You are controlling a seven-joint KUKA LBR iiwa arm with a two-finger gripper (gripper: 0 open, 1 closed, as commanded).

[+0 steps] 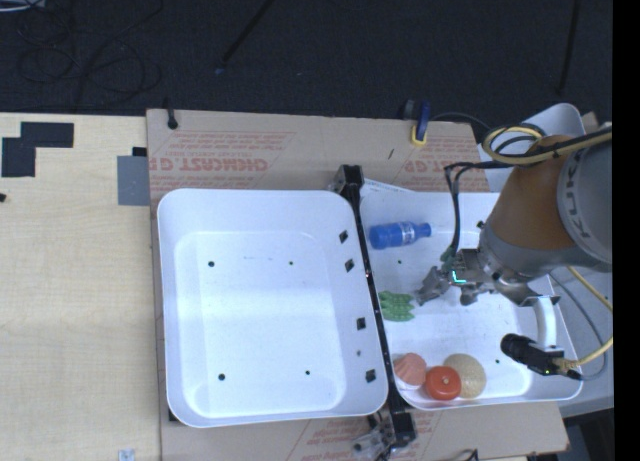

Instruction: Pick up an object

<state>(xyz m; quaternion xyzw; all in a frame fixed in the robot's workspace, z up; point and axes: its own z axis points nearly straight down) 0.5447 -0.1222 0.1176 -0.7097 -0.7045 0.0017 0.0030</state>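
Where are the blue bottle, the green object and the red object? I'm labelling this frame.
Blue bottle (398,235): camera view, mid-body.
Green object (396,307): camera view, its centre.
Red object (443,383): camera view, top face.

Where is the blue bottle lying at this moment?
The blue bottle lies on its side in the right bin, near its far edge and close to the divider between the bins, beyond the green object.
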